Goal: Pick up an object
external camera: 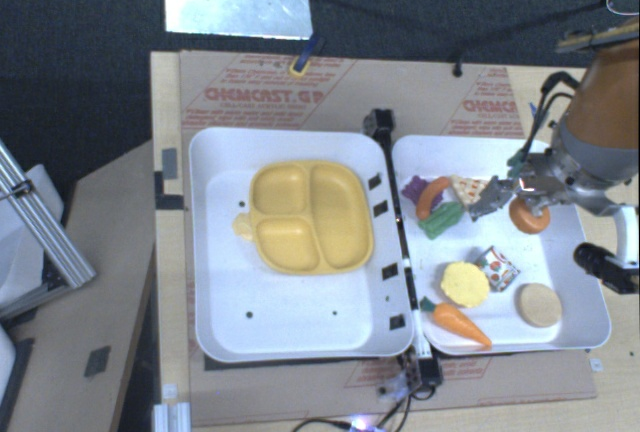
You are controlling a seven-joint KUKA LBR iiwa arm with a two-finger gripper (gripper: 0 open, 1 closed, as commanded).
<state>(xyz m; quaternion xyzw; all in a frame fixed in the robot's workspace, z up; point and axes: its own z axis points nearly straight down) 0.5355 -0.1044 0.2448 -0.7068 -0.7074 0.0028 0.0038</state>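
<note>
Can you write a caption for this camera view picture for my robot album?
Robot gripper hovers over toy food in the right bin, beside a yellow tray in the left bin.

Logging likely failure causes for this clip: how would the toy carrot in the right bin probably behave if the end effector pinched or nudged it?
The carrot looks like smooth moulded plastic, so probably stiff, light and somewhat slippery. Its tapered shape suggests a pinch near the tip could squeeze it out. Lying on its side by the bin wall, a nudge would likely make it pivot or roll rather than slide straight.
</note>
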